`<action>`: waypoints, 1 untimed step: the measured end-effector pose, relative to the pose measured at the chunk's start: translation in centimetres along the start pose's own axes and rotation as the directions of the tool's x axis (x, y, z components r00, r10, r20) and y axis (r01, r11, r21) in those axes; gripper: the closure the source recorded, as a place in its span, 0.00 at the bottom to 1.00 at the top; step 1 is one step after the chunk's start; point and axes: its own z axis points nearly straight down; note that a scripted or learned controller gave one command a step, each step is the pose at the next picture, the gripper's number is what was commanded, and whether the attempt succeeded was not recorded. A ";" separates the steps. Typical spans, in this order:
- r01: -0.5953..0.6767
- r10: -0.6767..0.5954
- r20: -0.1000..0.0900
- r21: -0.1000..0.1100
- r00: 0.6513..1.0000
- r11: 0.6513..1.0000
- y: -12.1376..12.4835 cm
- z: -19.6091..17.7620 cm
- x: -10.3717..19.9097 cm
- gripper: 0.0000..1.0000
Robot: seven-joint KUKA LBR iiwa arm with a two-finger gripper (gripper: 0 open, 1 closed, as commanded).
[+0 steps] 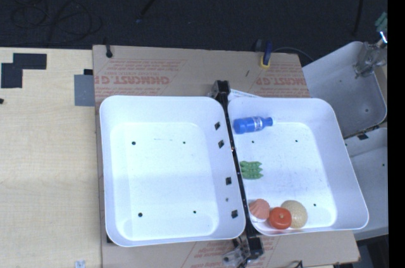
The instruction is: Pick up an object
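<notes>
I am choosing the blue bottle (252, 125) lying on its side alone at the far-left corner of the right bin (345, 153) as easiest target; whether my tool is wide or narrow I cannot tell.

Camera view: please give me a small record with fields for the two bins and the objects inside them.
left bin: white, shallow, bare floor with small dark dots
right bin: white, shallow, holds all the objects
blue bottle: lying on its side, far left corner of right bin
green item: against the left wall, mid bin
red round item: near edge, between pink item and tan round item
divider: black clips join the bins
</notes>
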 end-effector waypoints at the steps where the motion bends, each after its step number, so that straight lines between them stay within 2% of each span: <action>1: 0.000 0.000 0.000 0.001 1.000 1.000 0.6 3.1 0.0 1.00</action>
